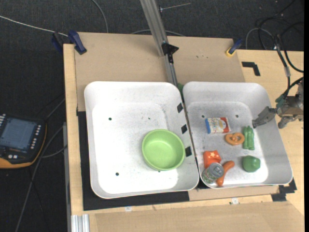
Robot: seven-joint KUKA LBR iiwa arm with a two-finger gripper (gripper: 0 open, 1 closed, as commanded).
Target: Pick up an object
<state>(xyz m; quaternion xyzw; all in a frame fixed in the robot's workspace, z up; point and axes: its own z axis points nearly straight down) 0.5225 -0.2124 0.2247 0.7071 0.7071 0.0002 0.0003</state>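
Objects lie in the right bin (270, 105); the fingers (268, 116) at its right rim look spread, holding nothing.

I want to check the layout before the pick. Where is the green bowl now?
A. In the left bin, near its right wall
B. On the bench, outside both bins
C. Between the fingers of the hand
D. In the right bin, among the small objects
A: the green bowl sits alone in the left bin, near its right wall, while the small objects lie in the right bin.
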